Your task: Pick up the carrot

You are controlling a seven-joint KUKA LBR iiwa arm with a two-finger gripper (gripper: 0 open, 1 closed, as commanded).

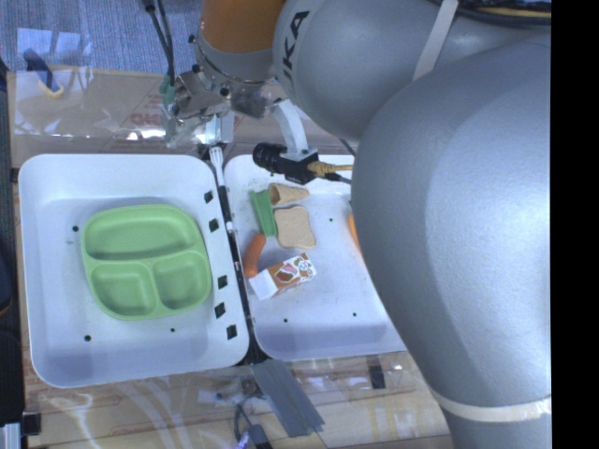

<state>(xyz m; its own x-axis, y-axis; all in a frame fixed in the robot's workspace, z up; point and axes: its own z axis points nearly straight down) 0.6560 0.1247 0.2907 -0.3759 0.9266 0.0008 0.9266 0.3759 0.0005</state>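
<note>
We see the carrot (pixel 253 254) lying untouched at the right bin's (pixel 323 340) left wall, beside the toast (pixel 294 225), while the gripper (pixel 198 110) hangs at upper-left centre.

carrot (pixel 254 254) hemmed — carton (pixel 292 274), bin wall (pixel 232 269)

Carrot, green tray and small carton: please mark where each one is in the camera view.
carrot (pixel 254 254), camera view, middle of its orange body.
green tray (pixel 145 261), camera view, ridge between its compartments.
small carton (pixel 291 274), camera view, its printed orange face.
</note>
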